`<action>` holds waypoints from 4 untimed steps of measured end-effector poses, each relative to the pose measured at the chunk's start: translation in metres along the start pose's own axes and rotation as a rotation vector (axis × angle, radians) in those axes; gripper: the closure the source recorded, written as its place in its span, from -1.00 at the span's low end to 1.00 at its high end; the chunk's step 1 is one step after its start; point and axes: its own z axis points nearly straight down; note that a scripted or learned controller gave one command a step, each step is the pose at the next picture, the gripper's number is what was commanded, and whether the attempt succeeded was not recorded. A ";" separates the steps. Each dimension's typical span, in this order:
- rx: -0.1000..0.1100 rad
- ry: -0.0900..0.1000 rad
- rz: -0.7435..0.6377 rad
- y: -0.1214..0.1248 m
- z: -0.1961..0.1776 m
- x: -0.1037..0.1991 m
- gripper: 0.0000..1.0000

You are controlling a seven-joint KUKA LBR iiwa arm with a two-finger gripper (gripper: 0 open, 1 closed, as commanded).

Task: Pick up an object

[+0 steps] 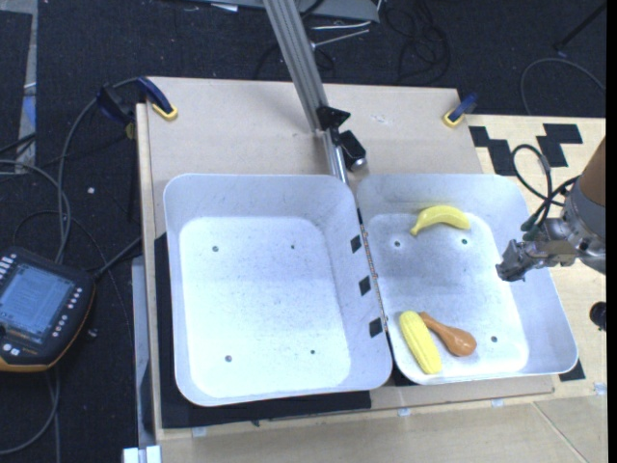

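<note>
A yellow banana (442, 219) lies near the back of the right bin (540, 302). Toward the bin's front, a yellow corn cob (420, 341) lies beside an orange-brown drumstick-shaped piece (450, 336), the two touching. My gripper (512, 263) hangs at the bin's right side, above its floor, to the right of all three objects and apart from them. Nothing shows between its fingers.
The left bin (183, 287) sits beside the right one, joined along a middle ridge with black clips (366, 283). A slanted metal bar (307, 75) reaches down to the bins' back edge. A teach pendant (34, 307) lies off the bench at the left.
</note>
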 end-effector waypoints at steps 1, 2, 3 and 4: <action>0.003 0.002 -0.004 0.003 -0.002 0.062 1.00; 0.004 0.002 -0.004 -0.003 0.005 0.114 1.00; 0.003 0.002 -0.004 0.000 -0.005 0.160 1.00; 0.004 0.002 -0.005 -0.008 -0.004 0.217 1.00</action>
